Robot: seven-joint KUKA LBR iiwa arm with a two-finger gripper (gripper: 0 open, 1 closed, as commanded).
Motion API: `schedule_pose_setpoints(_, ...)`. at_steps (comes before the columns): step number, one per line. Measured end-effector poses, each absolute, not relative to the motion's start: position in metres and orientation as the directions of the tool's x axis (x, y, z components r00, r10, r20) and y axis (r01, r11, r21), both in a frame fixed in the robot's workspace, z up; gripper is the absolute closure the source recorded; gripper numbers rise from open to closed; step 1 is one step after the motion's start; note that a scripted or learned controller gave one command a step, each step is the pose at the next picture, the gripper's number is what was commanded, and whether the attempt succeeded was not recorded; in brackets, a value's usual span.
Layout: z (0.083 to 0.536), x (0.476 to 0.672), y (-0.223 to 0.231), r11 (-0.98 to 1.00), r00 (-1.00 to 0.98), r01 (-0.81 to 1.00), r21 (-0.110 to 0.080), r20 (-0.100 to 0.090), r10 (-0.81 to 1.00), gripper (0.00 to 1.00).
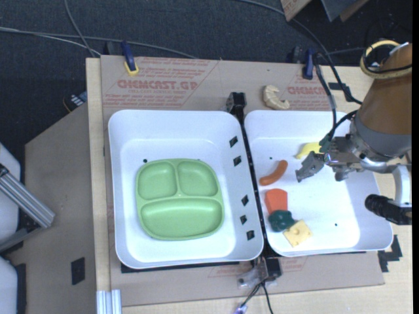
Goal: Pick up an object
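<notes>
- Arm, grey with an orange band, enters from the right edge of the frame and reaches over the right bin
- Gripper sits in the upper middle of the right bin, pointing toward frame left; whether it is apart or together cannot be told from this slant, and nothing is seen clamped in it
- Yellow object, partly hidden, lies just above and beside the gripper tip; contact cannot be judged
- Orange sausage-shaped piece lies to the left of the gripper, near it but apart, close to the bin's left wall
- Red-orange block lies below the sausage piece, lower left of the gripper
- Dark green piece touches the block's lower edge
- Yellow cheese-like wedge lies just beside the green piece, near the bin's lower rim, well below the gripper
- Left bin holds a green divided tray, centre left of the frame
- A cream-coloured item rests on the board above the right bin, outside it
</notes>
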State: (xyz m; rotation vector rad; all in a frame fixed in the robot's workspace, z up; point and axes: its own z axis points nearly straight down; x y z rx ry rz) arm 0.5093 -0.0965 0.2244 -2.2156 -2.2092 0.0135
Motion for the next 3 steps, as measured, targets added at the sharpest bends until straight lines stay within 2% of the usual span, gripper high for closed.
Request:
schedule_pose_setpoints(1,0.231,0.512,-0.096,0.0,0.0,1.0,-0.002,0.002,1.0,0.0)
schedule_pose_setpoints(2,0.175,0.501,-0.098,-0.001,0.001,1.0,-0.008,0.003,1.0,0.0)
schedule_pose_setpoints(3,0.128,0.5,-0.106,-0.002,0.002,1.0,-0.008,0.003,1.0,0.0)
